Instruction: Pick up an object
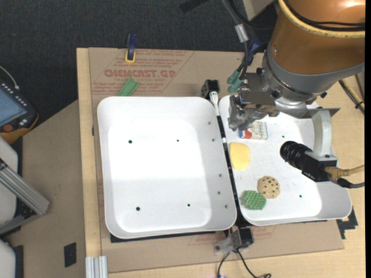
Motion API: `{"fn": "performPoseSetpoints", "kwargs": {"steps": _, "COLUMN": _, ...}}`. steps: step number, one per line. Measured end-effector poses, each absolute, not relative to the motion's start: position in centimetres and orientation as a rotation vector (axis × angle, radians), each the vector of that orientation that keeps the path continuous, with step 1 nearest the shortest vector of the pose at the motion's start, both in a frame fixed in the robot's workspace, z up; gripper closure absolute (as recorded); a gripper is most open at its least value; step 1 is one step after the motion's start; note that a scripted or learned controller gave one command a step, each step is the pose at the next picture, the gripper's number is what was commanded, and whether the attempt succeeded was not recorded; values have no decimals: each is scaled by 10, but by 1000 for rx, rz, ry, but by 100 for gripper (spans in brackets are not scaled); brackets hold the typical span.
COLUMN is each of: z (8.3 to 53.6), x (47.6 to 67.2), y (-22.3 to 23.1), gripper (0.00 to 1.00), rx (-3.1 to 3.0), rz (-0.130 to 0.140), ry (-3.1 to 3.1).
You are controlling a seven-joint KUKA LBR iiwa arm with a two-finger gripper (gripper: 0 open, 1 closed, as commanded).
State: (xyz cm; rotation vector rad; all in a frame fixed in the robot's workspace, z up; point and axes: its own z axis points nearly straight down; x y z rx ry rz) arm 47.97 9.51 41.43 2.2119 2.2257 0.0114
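Objects for the picking lie together in the right bin, the left bin beside it; the claw hangs over the far left corner of the right bin, just beside a small red, white and blue packet that its body partly covers; whether it is released or clenched I cannot tell, for the wrist hides its tips. To do this step well, I judge the arm should settle on one target and come down straight over its middle, keeping off the wall between the bins; the packet is nearest, but lies flat and thin, so a grip across its short side seems safest. Nearer the camera lies a pale yellow oval, smooth and rounded, likely to slip if pinched off centre; further on sit a speckled tan cookie and a bumpy green piece, touching or nearly so, which makes a clean grip on either harder.
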Motion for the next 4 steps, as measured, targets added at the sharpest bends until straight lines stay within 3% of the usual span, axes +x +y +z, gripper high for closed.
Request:
{"fn": "performPoseSetpoints", "kwargs": {"steps": 1, "z": 330, "x": 495, "y": 109, "gripper": 100, "rx": 2226, "rz": -13, "ry": 2225}}
{"fn": "performPoseSetpoints", "kwargs": {"steps": 2, "z": 337, "x": 478, "y": 56, "gripper": 100, "rx": 2229, "rz": -4, "ry": 2217}}
{"fn": "performPoseSetpoints", "kwargs": {"steps": 3, "z": 302, "x": 479, "y": -11, "gripper": 100, "rx": 2231, "rz": -6, "ry": 2216}}
{"fn": "performPoseSetpoints", "kwargs": {"steps": 4, "z": 333, "x": 480, "y": 35, "gripper": 100, "rx": 2214, "rz": 6, "ry": 2226}}
